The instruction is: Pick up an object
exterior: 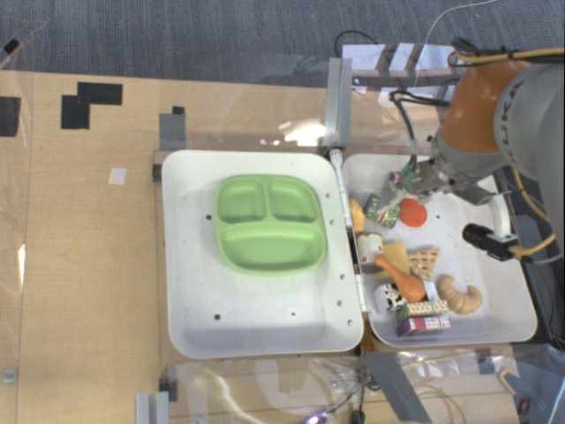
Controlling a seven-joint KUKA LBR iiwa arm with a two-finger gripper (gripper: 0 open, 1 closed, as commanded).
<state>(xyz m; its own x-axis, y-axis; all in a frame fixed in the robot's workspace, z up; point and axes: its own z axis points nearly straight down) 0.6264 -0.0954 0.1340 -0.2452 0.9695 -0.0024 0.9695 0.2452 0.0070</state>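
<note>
My gripper point(409, 182) hangs over the back of the right bin point(521, 321), below the arm's orange band point(477, 104). Just beneath it lie a green can point(381, 210) and a red tomato-like ball point(413, 213). Further forward in the same bin are a white cup point(369, 243), an orange drumstick-shaped piece point(403, 277), a waffle wedge point(425, 261), a croissant point(462, 295) and a purple box point(422, 325). I see nothing lifted off the bin floor.
The left bin point(190, 307) holds a green divided plate point(269, 223). A metal divider point(346, 237) separates the two bins. A black fitting on the arm point(485, 237) hangs over the right bin's right side. A yellow-orange item point(356, 212) lies against the divider.
</note>
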